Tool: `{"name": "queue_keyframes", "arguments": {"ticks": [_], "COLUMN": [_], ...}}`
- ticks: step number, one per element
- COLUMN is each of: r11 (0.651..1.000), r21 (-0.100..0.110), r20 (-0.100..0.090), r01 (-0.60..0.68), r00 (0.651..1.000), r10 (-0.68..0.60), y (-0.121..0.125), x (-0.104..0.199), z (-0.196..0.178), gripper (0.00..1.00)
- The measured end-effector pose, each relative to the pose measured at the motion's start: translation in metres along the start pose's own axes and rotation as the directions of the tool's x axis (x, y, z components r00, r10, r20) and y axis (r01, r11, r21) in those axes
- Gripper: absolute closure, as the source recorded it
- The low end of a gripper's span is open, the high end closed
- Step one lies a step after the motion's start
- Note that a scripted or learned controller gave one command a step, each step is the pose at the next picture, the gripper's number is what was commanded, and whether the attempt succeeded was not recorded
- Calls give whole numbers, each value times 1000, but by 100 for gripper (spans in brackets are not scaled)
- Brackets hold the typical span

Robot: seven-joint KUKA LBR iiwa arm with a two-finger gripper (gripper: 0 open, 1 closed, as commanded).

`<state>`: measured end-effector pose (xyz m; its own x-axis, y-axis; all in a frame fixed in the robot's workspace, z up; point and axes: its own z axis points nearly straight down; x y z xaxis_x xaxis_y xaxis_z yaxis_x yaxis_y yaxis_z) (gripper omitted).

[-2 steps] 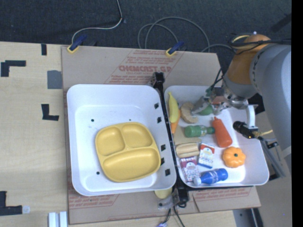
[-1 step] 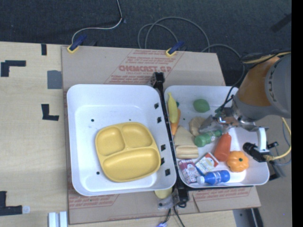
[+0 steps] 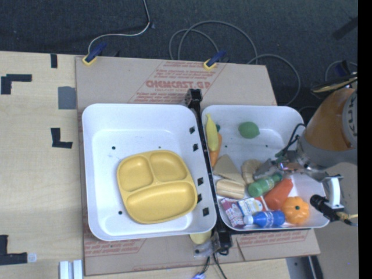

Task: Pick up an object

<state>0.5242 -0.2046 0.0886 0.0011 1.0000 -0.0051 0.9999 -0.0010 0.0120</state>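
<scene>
Now, target: you've got the green bottle in the right bin, long axis pointing toward the gripper.
Claw: just up-right of the bottle, low over the pile; spread or pressed together, I can't tell.
Neighbours: red pepper touching, orange beyond.
Left bin: yellow tray.

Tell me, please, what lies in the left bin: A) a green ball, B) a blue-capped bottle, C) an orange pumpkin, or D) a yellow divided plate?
D: the yellow divided plate sits alone in the left bin; the other items are in the right bin.
</scene>
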Motion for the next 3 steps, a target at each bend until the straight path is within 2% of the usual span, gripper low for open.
{"name": "queue_keyframes", "arguments": {"ticks": [1, 2, 3], "r11": [1000, 1000, 1000], "r21": [1, 7, 7], "r20": [-5, 1, -2], "r01": [11, 6, 3], "r00": [1000, 1000, 1000], "r10": [-11, -6, -3], "y": [61, 129, 128], "x": [61, 85, 85], "z": [-76, 7, -7], "gripper": [0, 0, 100]}}
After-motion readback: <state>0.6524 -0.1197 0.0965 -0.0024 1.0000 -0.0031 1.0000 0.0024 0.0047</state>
